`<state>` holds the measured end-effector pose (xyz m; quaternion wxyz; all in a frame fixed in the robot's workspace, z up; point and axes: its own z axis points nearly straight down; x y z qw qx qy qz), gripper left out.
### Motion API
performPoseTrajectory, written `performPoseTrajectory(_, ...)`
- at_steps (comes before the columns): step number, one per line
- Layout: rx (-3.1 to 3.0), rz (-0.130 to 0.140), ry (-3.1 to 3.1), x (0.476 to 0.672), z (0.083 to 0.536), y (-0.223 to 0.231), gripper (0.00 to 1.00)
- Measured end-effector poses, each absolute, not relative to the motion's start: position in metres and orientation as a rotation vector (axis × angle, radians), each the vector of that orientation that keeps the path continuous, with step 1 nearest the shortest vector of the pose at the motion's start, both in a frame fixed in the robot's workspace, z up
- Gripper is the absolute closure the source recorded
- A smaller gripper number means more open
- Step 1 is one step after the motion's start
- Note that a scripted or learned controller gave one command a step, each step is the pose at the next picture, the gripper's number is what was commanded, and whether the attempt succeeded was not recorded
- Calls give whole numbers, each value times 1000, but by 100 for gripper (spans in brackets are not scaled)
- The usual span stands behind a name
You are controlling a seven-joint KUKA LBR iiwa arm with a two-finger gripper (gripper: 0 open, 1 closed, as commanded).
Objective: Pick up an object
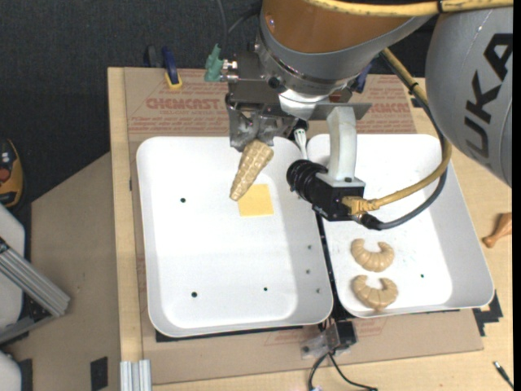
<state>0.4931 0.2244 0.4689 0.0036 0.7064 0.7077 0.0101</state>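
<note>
My gripper (pixel 255 139) hangs over the far part of the left bin (pixel 171 243), shut on the top end of a tan corn cob (pixel 249 170). The cob points down and to the left, its tip just above a yellow cheese slice (pixel 256 201) lying flat on the bin floor. Two beige croissants (pixel 372 255) (pixel 374 291) lie in the near part of the right bin (pixel 440 243).
A black cylinder with a yellow cable (pixel 326 191) hangs from the wrist over the divide between the bins. Blue and green clamps (pixel 192 66) sit on the cardboard behind the left bin. The arm's large body covers the upper right.
</note>
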Motion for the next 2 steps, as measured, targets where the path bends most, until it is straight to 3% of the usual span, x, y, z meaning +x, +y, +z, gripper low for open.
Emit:
performPoseTrajectory(1, 2226, -23, 2224, 477, 333, 224, 100)
performPoseTrajectory(2, 2217, 15, 2221, 480, 441, 225, 100)
